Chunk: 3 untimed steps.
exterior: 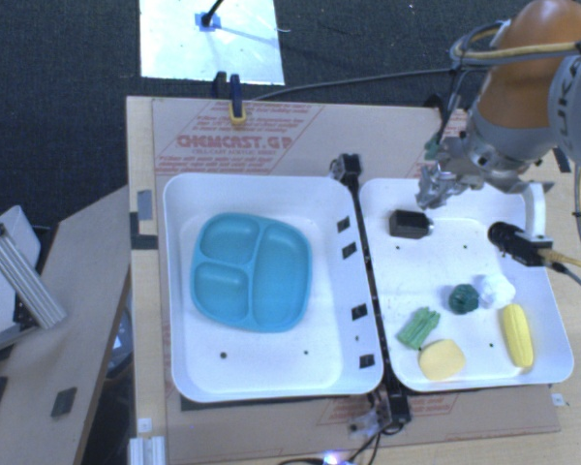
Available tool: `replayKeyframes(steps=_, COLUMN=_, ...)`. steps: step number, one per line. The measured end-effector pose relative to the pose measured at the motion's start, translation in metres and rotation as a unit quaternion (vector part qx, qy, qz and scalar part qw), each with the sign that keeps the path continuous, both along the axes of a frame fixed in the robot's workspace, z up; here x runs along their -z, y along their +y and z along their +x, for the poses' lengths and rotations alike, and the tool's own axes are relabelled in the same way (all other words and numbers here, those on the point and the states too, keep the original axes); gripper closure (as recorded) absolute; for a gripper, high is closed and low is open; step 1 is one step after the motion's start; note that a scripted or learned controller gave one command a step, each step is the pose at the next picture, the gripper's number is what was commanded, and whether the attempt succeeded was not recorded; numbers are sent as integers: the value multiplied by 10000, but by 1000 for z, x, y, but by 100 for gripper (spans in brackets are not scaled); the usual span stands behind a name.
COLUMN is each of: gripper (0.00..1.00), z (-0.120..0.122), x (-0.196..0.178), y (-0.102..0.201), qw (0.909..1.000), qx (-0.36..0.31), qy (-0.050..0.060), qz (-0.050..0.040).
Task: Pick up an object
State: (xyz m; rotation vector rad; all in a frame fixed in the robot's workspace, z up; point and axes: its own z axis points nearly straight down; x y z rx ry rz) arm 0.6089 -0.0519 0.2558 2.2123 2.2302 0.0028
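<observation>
Hovering just above and behind the dark block (409, 224) at the back of the right bin (552, 298), the gripper (434, 194) looks to be in the approach step, with nothing held; whether the jaws are parted cannot be told. Next it must descend squarely over the dark block and close.

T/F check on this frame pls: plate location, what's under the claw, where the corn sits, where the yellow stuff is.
1. The blue divided plate lies in the left bin. True.
2. The claw hangs just above the dark block. True.
3. The yellow corn cob lies in the left bin. False: it lies in the right bin, near its right wall.
4. The green ball rests on the plate. False: it sits in the right bin beside a white object.
</observation>
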Motion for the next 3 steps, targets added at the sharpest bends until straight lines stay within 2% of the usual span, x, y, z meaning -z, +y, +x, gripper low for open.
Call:
replayKeyframes(steps=1, gripper=100, z=-21, x=15, y=54, qw=10000, qx=-2, qy=11, qz=0)
replayKeyframes(steps=3, gripper=100, z=-53, x=13, y=160, qw=10000, qx=-9, qy=4, qz=4)
